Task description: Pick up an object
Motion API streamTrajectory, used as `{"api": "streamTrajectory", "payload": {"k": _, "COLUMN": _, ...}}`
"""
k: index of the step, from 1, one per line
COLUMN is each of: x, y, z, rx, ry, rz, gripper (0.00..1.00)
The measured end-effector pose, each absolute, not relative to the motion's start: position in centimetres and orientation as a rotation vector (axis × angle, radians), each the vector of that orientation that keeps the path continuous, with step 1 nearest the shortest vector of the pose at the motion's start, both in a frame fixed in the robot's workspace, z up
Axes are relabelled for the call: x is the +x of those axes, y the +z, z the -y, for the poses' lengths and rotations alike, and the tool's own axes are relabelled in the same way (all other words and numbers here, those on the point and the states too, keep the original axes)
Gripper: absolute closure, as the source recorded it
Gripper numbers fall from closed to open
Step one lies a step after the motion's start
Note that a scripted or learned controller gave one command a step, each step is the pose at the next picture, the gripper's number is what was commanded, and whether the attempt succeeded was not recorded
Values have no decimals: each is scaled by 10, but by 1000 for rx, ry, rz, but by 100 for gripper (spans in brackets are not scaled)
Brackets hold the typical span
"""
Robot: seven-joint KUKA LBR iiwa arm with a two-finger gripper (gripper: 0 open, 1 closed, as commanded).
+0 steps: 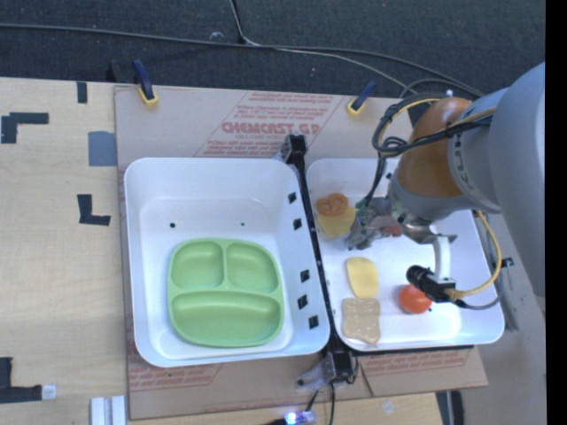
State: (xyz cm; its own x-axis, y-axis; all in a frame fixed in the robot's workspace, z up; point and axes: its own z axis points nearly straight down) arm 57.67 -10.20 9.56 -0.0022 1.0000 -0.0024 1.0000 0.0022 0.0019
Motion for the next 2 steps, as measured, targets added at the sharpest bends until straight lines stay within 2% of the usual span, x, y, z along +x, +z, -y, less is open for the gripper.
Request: {"api": "streamTrajectory", "payload": {"k": 2, "x": 573, "y": 191, "z": 109, "rx": 2219, "ry": 3, "rz": -2218, "gripper": 100}}
